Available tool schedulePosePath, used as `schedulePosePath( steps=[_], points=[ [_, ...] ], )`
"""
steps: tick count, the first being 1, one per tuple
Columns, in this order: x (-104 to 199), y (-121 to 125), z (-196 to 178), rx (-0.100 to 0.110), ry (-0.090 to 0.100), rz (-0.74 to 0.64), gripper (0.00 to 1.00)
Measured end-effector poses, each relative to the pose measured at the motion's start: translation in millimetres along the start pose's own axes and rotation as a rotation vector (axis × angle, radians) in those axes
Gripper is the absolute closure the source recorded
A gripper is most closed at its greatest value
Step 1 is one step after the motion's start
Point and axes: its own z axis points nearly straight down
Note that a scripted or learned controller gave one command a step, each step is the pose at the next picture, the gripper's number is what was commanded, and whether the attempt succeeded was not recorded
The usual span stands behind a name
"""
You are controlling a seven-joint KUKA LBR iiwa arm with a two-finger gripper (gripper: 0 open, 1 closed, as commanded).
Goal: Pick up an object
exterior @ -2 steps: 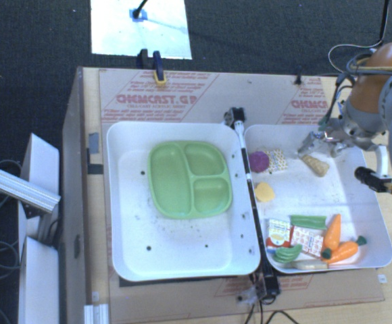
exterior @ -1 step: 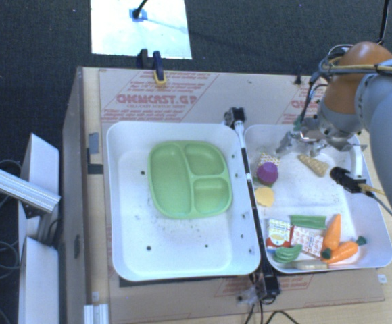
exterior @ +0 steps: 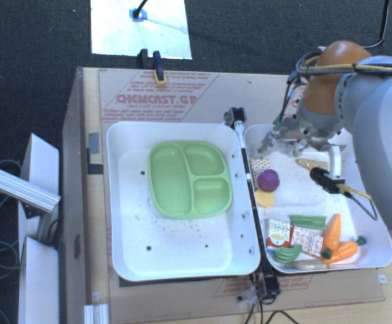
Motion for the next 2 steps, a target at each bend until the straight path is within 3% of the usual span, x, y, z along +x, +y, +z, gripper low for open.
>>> schedulePosePath(
  steps=[1, 2],
  points=[
    [-69, -12, 0, 0.0, -0.004, 0.005, 0.0],
    [-21, 0, 0, 0.0, 0.0, 0.001, 0.0]
  ],
)
